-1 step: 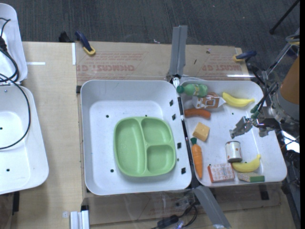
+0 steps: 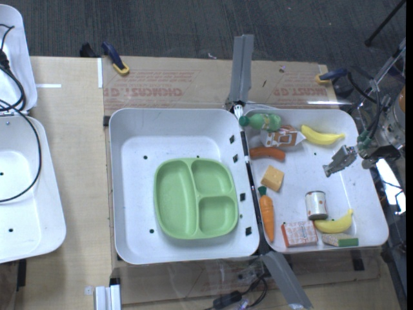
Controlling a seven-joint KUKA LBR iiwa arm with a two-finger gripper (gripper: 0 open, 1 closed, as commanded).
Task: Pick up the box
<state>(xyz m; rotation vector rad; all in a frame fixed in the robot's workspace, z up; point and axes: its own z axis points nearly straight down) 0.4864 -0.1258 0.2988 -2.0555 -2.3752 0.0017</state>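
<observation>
Nearest us lay the box [image 2: 299,233], at 6 o'clock in the right bin [image 2: 370,192]; the end effector [image 2: 338,161] hovered at 3 o'clock, jaw state unclear.

The left bin [image 2: 122,173] holds a green tray [image 2: 195,199]. In the right bin [image 2: 371,192]: 2 bananas at 1 [image 2: 321,135] and 5 o'clock [image 2: 335,223], carrot [image 2: 268,216] at 8, can [image 2: 315,205] center.
</observation>
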